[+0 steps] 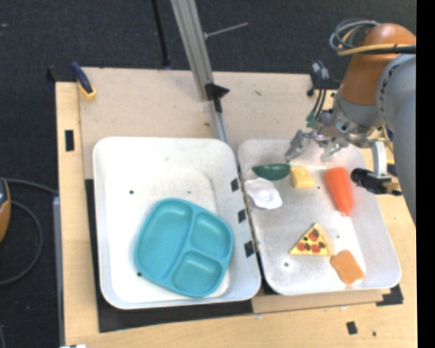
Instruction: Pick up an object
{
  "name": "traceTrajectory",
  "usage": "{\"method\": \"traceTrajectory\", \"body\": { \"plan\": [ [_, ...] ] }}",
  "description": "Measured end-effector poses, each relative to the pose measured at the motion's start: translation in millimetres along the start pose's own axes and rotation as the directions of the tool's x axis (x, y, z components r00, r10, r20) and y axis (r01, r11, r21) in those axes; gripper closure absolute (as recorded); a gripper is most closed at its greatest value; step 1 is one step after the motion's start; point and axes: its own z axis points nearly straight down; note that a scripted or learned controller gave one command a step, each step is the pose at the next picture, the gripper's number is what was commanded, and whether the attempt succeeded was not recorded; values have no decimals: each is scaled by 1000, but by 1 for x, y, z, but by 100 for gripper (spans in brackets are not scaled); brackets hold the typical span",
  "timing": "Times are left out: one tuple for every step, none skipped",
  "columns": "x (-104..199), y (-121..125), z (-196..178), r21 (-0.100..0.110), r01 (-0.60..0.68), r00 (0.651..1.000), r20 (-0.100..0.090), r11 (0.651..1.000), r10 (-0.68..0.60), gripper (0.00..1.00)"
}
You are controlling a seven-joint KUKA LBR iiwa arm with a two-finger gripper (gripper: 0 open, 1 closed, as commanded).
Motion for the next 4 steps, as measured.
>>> {"method": "traceTrajectory", "body": {
  "plan": [
    [-1, 5, 42, -15, 1, 1000, -1, 1000, -1, 0],
    [-3, 6, 29, -21, 3, 1000, 6, 1000, -3, 100],
    [-3, 3, -17, -8, 2, 1000, 0, 1000, -2, 100],
    [1, 13, -76, -11, 3, 1000, 1, 1000, -3, 100]
  ]
}}
